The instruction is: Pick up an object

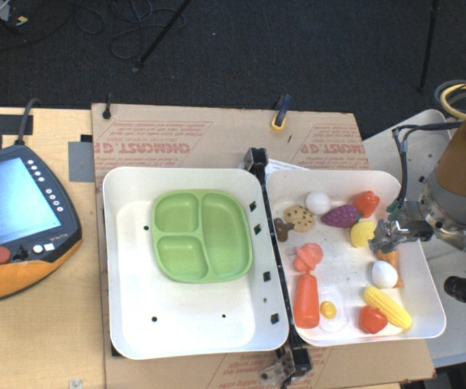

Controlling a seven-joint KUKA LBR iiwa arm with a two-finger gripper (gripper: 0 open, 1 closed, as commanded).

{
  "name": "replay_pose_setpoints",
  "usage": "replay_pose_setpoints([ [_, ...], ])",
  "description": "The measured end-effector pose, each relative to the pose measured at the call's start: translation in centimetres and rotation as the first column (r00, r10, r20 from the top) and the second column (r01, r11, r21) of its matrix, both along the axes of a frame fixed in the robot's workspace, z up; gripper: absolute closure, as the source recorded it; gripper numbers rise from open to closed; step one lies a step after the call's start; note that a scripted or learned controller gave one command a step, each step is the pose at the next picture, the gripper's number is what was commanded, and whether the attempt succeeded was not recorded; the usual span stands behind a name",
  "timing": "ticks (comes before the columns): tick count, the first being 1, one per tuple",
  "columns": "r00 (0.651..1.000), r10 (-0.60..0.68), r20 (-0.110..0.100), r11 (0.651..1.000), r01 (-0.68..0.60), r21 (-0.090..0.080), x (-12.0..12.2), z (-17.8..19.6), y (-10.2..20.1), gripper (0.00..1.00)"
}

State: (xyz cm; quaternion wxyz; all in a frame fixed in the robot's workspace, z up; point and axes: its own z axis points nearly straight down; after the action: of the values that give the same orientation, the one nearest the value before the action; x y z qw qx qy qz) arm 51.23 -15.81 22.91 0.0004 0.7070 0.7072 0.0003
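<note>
Seen from above: two shallow white bins side by side on a cardboard-covered bench. In the left bin (pixel 127 298), a green divided tray (pixel 201 236). In the right bin (pixel 427 318), a scatter of toy food: a cookie (pixel 299 216) and white egg (pixel 318 203) near the far wall, purple grapes (pixel 342 215), a red pepper (pixel 366 203), a yellow lemon (pixel 361 232), a pink piece (pixel 307 255) above an orange bottle (pixel 306 299), another white egg (pixel 384 275), yellow corn (pixel 388 307) and a red tomato (pixel 371 320). Reached in from the right, the gripper (pixel 388 237), low over the right bin's right side, just beside the lemon; open or closed, impossible to tell, and nothing visibly held. Left of the bins, a control pendant (pixel 18 221).
</note>
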Motion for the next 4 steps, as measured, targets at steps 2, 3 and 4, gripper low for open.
replay_pose_setpoints([
  [2,1.000,0.003,-0.006,1.000,-0.003,0.003,0.5,-0.8,10.7,1.00],
  [3,1.000,0.001,-0.004,1.000,-0.001,0.002,-0.8,0.9,11.7,1.00],
  [4,1.000,0.001,-0.005,1.000,-0.001,0.001,-0.7,0.7,11.6,1.00],
])
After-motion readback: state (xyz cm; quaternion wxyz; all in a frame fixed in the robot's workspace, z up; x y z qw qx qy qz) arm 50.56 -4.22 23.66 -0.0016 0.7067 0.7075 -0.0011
